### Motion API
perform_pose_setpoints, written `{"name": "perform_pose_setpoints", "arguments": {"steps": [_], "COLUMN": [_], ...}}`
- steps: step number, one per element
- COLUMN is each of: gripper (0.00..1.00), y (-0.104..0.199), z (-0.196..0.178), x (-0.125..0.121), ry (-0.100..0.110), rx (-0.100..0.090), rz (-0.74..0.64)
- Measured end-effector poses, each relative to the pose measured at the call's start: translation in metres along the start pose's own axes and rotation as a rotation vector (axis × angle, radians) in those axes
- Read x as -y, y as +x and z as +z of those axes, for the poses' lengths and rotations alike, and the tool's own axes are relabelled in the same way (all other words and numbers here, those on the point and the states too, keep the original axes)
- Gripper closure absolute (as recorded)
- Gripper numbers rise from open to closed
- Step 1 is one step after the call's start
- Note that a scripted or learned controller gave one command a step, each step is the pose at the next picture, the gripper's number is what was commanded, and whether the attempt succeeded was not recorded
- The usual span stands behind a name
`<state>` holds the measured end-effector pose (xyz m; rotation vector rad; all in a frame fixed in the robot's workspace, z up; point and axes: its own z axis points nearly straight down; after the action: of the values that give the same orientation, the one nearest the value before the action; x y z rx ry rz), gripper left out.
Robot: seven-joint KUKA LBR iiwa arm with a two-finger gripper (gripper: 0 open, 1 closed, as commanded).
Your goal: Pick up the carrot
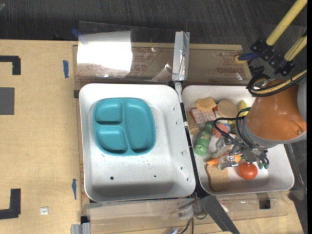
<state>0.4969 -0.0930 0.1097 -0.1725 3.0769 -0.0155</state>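
The carrot (213,162) is a thin orange piece lying in the right bin (282,172), between a green bottle and a slice of bread. Part of it is hidden under the gripper. My gripper (233,154) hangs low in the right bin below the arm's orange band (275,115). It sits directly over the carrot's right end, just left of a red tomato (247,170). Dark wrist parts and cables cover its tip.
The right bin also holds a green bottle (203,139), a bread slice (218,177), a red snack box (200,116), a round bun (226,107) and a yellow item (243,109). The left bin (165,174) bears a teal divided plate (124,126).
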Motion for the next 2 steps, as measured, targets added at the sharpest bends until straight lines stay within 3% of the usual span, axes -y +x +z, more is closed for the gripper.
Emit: {"name": "perform_pose_setpoints", "arguments": {"steps": [1, 2], "gripper": [1.00, 1.00], "y": [0.010, 0.004], "z": [-0.008, -0.001], "x": [0.026, -0.002], "ry": [-0.011, -0.005], "rx": [-0.054, -0.059], "rz": [0.064, 0.347]}}
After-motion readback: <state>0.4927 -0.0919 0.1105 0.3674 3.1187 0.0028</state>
